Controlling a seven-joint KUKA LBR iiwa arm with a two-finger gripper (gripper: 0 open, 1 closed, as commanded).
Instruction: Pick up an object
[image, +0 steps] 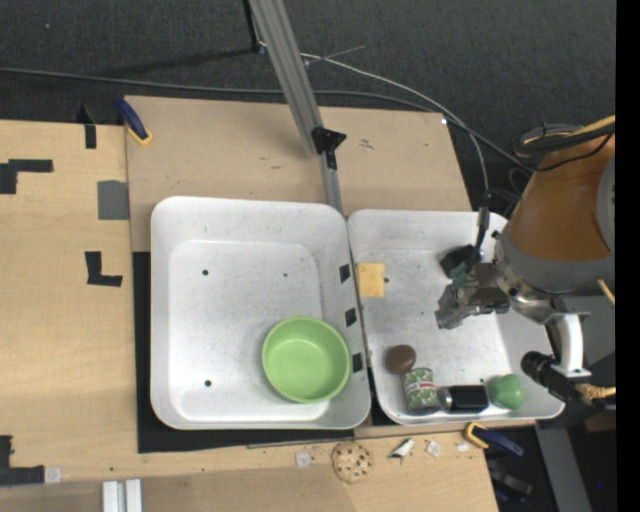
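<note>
Yellow block (371, 279) flat near right bin's (420, 235) left wall, hand (452, 312) apart, grip state unclear

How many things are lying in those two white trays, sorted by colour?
Green: 3, the bowl, the can and the small ball
Yellow: 1, the block
Brown: 1, the round disc
Black: 1, the dark oblong
Total: 6

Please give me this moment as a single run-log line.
gripper: over right bin, nothing seen held | green bowl: left bin | pick: not yet done
</note>
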